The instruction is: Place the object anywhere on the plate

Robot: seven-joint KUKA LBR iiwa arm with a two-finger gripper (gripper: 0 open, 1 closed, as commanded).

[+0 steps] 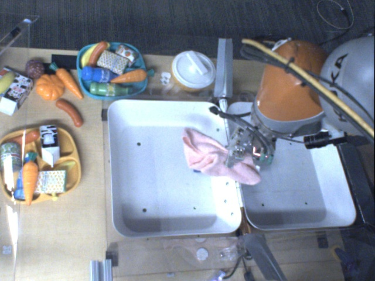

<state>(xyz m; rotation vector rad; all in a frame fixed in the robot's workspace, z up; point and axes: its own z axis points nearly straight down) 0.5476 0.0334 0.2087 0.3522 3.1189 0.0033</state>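
Orange-banded arm [291, 84] above pincer [239, 152] (grip state unclear), pink cloth [206, 154] directly beneath, touching.

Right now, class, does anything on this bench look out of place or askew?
Yes: the crumpled pink cloth lies draped over the divide between the left bin and right bin, partly under the gripper, rather than flat inside one.

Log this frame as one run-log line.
arm: over bin divider | gripper: above pink cloth | cloth: draped across both bins | grasp: unconfirmed
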